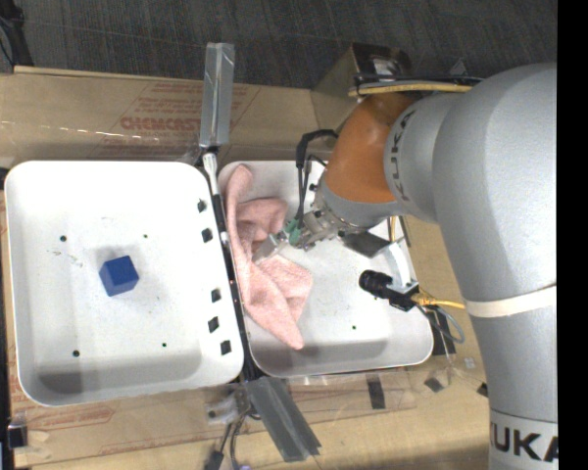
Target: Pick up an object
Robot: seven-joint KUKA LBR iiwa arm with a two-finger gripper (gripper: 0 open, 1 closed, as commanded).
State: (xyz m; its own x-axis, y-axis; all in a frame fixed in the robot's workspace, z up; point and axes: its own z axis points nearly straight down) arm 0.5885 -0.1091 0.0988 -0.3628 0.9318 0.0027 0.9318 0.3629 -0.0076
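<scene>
Hugging right bin (358, 323) edge: pink cloth (274, 292)

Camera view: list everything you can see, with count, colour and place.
left bin: one, white, view's left
right bin: one, white, beside it on the view's right
cube: one, blue, in the left bin
cloth: one, pink, crumpled along the right bin's left side
cardboard: one sheet, brown, under the bins
arm: one, grey with orange band, reaching in from the view's right
gripper: one, at the cloth's upper part
</scene>
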